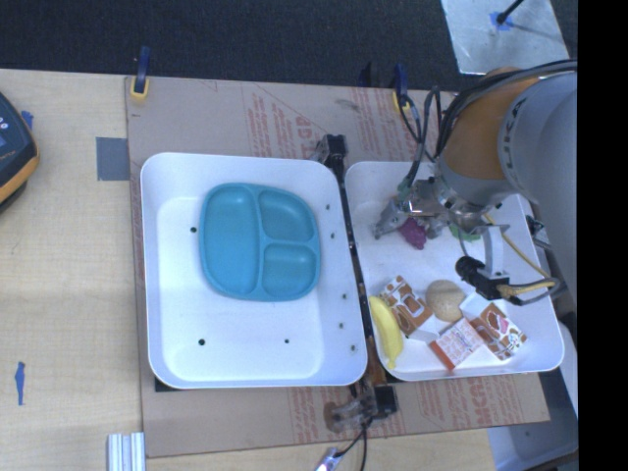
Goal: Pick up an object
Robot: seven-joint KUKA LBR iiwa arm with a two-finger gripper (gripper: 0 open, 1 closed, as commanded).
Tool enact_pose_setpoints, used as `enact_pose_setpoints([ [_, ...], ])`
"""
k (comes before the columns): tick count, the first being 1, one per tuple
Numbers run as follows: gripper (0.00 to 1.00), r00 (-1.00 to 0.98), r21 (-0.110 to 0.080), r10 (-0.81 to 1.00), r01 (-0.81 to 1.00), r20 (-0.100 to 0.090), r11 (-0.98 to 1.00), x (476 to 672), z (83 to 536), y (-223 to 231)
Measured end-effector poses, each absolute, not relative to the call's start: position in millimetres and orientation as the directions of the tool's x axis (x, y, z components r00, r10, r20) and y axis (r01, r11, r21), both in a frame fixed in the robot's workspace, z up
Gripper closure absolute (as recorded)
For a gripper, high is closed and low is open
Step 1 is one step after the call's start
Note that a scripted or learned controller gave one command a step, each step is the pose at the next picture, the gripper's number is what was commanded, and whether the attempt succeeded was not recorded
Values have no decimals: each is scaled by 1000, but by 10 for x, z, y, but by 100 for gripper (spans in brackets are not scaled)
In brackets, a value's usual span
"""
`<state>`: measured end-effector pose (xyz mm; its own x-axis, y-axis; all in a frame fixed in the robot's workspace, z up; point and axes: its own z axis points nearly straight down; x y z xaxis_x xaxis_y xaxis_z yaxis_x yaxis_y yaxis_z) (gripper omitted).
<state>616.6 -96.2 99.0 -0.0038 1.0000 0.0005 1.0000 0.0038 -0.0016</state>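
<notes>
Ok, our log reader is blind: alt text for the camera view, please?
A grey arm's gripper reaches into the right bin by a purple object, with a banana and snack packets nearby. The left bin holds a blue divided plate.

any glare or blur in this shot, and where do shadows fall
Camera view: soft overall, small packets in the right bin too blurred to read; mild sheen on the blue divided plate; faint shadows along the left bin inner walls; the gripper area looks dim and smeared.

One fixed camera above the bench [69, 292], slanting down on both white bins [167, 351].
</notes>
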Motion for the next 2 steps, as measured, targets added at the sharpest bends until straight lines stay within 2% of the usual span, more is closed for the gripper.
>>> enact_pose_setpoints([
  [1,0,-6,-2,1000,1000,0,6,6529,921,-1115],
  [2,0,-3,-1,1000,1000,0,3,6564,923,-1355],
])
